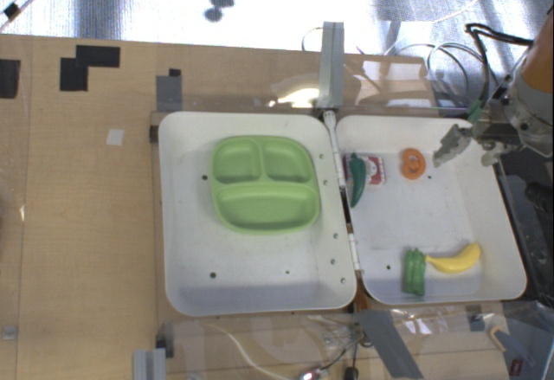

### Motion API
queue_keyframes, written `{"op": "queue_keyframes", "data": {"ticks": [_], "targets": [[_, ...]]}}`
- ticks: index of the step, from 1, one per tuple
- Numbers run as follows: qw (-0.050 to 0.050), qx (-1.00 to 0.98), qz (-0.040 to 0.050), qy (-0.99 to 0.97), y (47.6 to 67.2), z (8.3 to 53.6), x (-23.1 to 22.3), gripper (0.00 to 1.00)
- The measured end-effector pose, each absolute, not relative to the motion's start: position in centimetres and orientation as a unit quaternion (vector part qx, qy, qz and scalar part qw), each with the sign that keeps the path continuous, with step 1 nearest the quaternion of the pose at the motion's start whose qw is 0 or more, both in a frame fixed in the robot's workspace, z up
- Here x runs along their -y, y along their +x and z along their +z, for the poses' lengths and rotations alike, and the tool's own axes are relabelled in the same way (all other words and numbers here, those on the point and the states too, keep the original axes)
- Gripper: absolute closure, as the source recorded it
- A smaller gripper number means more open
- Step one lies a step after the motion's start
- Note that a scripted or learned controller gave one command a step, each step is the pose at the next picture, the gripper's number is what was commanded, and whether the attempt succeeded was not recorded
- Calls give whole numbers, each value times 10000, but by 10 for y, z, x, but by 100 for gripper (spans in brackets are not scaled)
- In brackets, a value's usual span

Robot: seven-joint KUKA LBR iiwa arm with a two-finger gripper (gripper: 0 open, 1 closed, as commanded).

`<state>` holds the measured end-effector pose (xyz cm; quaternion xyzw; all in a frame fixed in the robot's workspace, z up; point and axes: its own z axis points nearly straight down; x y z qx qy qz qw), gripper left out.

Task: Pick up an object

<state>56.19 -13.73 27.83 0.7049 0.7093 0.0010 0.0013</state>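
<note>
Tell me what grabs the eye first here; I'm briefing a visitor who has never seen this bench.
The light green divided plastic plate stands out, lying in the middle of the left white bin. In the right white bin, a yellow toy banana lies beside a green toy vegetable near the front edge, and a small orange ring-shaped piece sits toward the back.

Robotics lab, 2 white bins (260,283), loose cables (450,54)

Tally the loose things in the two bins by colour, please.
Green: 3, divided plate, pepper-like item, green item
Orange: 1, ring
Yellow: 1, banana
Red and white: 1, small item
Total: 6
</note>
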Motion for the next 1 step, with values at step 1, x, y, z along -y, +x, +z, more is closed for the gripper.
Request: {"op": "queue_keyframes", "data": {"ticks": [1], "targets": [[34, -7853, 12, 6192, 608, 266, 206, 0]]}}
